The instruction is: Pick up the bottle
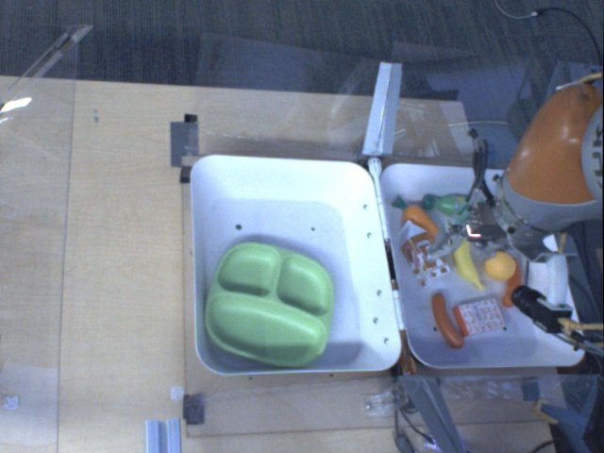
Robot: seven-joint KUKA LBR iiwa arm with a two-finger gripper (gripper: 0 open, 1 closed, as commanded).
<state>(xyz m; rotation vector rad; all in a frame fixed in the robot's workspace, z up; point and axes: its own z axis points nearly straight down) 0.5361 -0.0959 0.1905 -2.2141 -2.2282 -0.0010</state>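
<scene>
The bottle is small and green and lies on its side at the back of the right bin, near the far wall. My gripper hangs low in that bin, just right of and slightly nearer than the bottle, and the grey wrist and orange band above it cover the bin's right part. Nothing shows held in the gripper. An orange carrot-like piece lies beside the bottle's left end.
The right bin also holds a yellow banana, a round orange fruit, a red sausage, a red-and-white packet and a small printed box. A green three-compartment tray lies in the left bin.
</scene>
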